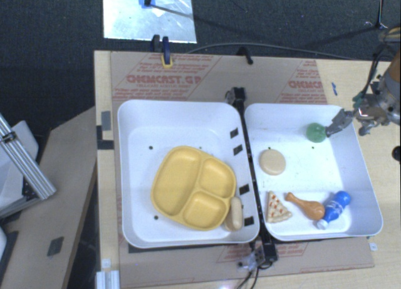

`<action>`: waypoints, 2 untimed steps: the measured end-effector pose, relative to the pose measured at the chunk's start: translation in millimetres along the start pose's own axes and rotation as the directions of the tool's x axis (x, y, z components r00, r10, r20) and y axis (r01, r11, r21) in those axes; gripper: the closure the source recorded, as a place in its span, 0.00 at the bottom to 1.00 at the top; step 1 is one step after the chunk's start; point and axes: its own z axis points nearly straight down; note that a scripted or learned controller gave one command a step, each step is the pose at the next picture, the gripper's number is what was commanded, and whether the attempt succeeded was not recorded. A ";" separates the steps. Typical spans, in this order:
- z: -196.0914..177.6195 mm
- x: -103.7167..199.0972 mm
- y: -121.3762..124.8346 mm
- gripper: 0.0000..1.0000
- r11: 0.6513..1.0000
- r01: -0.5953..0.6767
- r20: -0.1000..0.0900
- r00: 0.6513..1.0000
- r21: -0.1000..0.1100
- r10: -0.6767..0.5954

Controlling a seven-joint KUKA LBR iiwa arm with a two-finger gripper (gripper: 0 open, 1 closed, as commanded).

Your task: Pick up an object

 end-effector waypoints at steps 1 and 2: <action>-7.1 0.6 2.6 0.00 1.000 0.003 0.003 1.000 -0.012 -0.003; 55.0 4.1 5.1 0.00 1.000 0.002 0.001 1.000 -0.007 -0.002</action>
